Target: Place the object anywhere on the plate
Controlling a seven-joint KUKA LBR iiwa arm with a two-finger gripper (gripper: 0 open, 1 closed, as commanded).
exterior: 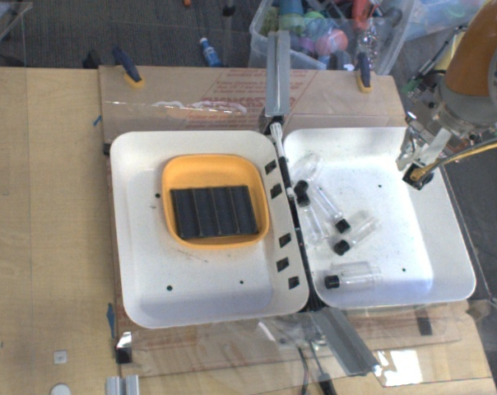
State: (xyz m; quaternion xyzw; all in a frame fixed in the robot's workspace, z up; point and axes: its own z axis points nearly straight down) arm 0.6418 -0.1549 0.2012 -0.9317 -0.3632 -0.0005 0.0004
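Black ribbed block: lies flat on the yellow plate, in the bin farther from the gripper, well apart from it.
Clear black-capped vials: scattered in the nearer bin; outlines hard to separate.
Gripper: over the nearer bin's edge; arm cut off by the frame; opening cannot be told.

Arm from right, end effector angled down
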